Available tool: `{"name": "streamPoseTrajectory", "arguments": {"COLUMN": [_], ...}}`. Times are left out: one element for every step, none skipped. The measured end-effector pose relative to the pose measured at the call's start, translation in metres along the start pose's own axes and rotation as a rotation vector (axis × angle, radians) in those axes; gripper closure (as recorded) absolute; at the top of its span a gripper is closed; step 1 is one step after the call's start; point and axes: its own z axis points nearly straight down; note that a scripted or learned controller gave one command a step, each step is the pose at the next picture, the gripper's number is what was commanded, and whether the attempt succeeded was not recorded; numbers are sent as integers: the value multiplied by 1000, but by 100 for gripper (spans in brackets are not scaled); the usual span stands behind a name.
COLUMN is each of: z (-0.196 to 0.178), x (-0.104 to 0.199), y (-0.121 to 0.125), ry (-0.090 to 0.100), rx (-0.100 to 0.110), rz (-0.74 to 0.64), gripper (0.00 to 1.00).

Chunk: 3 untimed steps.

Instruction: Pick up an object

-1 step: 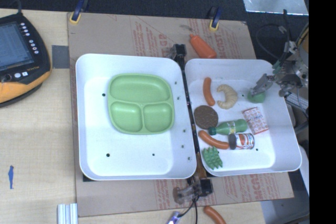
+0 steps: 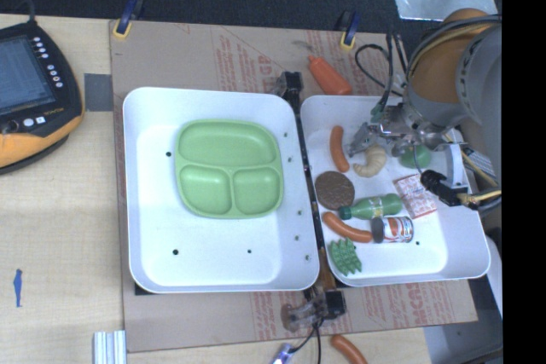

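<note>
The right bin holds several toy foods. A pale croissant lies near its back, with a red sausage to its left. A brown round cookie, a green bottle, an orange hot dog, a red-labelled can, a green leafy piece, a red-and-white packet and a small green item fill the rest. My gripper hangs low over the bin's back part, just above the croissant. Nothing is visibly held.
The left bin carries a green divided plate. An orange carrot lies on the board behind the right bin, and another sausage lies in front. A teach pendant rests at far left. The arm covers the right bin's back right corner.
</note>
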Motion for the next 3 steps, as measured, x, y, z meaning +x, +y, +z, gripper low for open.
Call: {"name": "streamPoseTrajectory", "arguments": {"z": [-2, -2, -13], "x": [55, -3, -3], "y": [24, 24, 24], "ry": [-3, -2, -2], "rx": [-2, -6, -6], "rz": [1, 5, 2], "gripper": [0, 0, 100]}}
